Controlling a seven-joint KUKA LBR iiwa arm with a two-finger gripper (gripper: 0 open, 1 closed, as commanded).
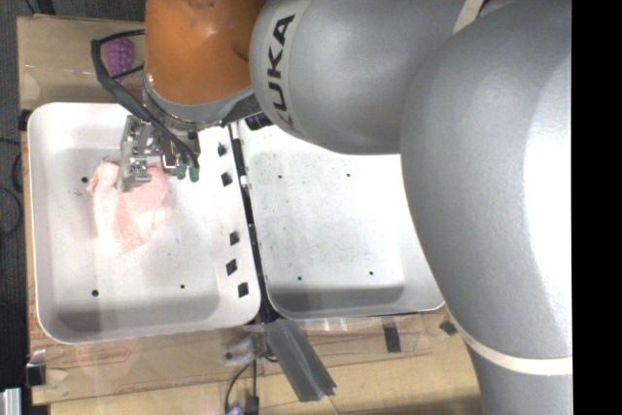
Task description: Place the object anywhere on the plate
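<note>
Camera view, looking down at a slant on a surface [58,44] bearing two shallow white bins side by side. A large grey arm [437,112] reaches in from the right, covering much of the right bin [330,238]. Its orange band [194,24] sits above the wrist, which points down into the upper part of the left bin [58,306]. The tool [155,165] hangs just over, perhaps touching, a crumpled pale pink object [131,204], soft like cloth, lying in the left bin's upper middle. Whether the tool is spread or pressed together cannot be told; the metal parts blur together. No plate can be made out for certain. A purple thing [119,53] rests on the surface beyond the left bin.

Likely risks: a soft, limp object may slip free or be caught only by a corner, then drag or drop during lifting. The wrist stands close to the divider between bins [243,209], so a sideways move could snag there.
</note>
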